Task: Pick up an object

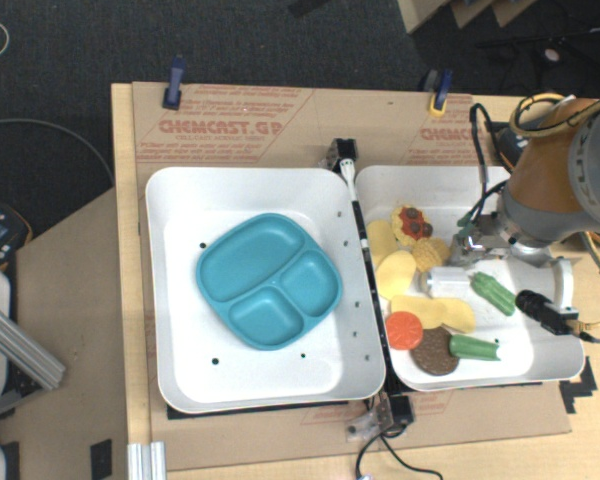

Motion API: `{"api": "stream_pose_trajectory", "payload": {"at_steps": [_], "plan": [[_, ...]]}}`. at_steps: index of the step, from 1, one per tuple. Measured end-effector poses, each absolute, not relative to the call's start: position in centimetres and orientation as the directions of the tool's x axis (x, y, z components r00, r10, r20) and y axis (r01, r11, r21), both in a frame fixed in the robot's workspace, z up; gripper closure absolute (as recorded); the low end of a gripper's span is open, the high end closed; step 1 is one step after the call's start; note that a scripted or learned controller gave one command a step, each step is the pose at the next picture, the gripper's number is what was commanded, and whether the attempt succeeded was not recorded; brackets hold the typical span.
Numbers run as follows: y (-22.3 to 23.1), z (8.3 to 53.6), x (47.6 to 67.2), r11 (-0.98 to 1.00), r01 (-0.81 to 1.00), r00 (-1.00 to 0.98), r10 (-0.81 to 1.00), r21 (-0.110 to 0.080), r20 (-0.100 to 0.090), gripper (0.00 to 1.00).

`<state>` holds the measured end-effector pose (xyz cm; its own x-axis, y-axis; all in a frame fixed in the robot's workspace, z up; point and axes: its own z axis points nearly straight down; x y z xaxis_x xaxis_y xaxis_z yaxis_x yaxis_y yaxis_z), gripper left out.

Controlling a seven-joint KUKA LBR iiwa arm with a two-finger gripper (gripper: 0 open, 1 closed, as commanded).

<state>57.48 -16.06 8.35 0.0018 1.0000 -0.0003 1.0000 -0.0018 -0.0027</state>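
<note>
The arm (555, 183) reaches in from the right over the right bin (550, 366), and its gripper (470, 243) sits low near the middle of that bin; whether it is wide, narrow or holding anything cannot be told. The toy food lies around it: a red and yellow piece (412, 223), yellow pieces (397, 268), an orange disc (404, 330), a brown disc (436, 352) and two green pieces (493, 293). The left bin (180, 368) holds a blue divided plate (268, 280).
</note>
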Motion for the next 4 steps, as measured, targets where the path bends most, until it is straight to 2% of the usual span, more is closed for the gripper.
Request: {"api": "stream_pose_trajectory", "payload": {"at_steps": [1, 2, 3, 4], "plan": [[-15.0, 8.4, 52.9, -0.002, 1.0, 0.002, 1.0, -0.006, 0.002, 1.0], [-14.4, 8.4, 50.1, -0.002, 1.0, 0.002, 1.0, -0.004, 0.002, 1.0], [-10.5, 10.3, 48.6, 0.002, 1.0, -0.002, 1.0, -0.003, 0.002, 1.0], [-9.0, 29.9, 48.1, 0.004, 1.0, -0.004, 1.0, 0.016, -0.002, 1.0]]}}
